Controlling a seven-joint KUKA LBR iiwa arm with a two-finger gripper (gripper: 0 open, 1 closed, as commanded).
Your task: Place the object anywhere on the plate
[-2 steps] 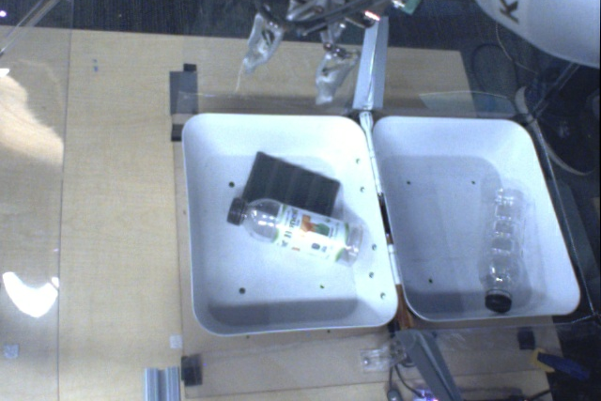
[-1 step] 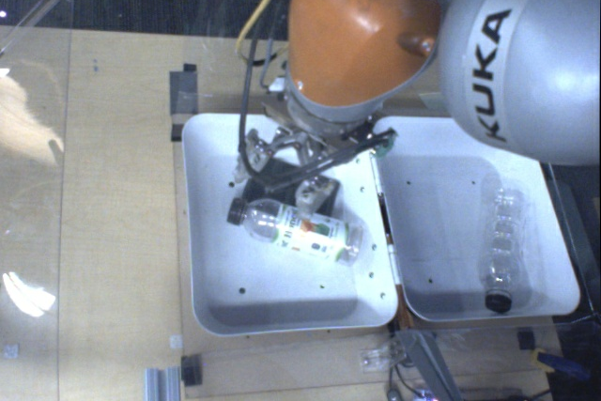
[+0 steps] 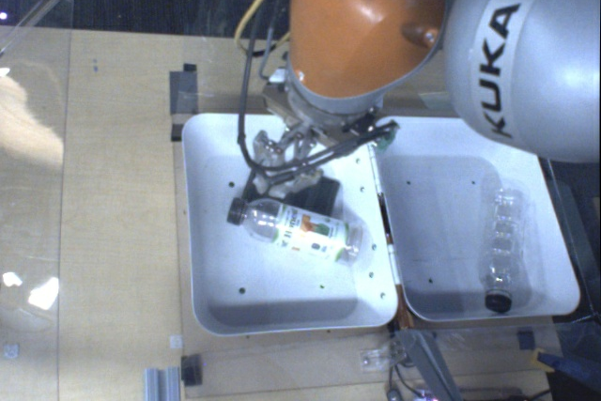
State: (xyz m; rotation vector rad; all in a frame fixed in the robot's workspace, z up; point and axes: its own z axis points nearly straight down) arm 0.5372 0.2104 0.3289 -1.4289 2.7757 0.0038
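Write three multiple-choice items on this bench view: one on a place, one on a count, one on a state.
1. The labelled bottle lies in: A the left bin; B the right bin; C on the bench.
2. Bottles in the two bins: A one; B two; C four.
3. The clear bottle in the right bin is: A standing upright; B lying on its side; C hanging from the claw.

Key: 1 A, it lies below the claw in the left bin. 2 B, one per bin. 3 B, it lies lengthwise, dark cap nearest the camera.

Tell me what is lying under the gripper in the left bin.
Below the gripper in the left bin lies a clear labelled bottle with a dark cap. A dark flat object sits behind it, partly covered.
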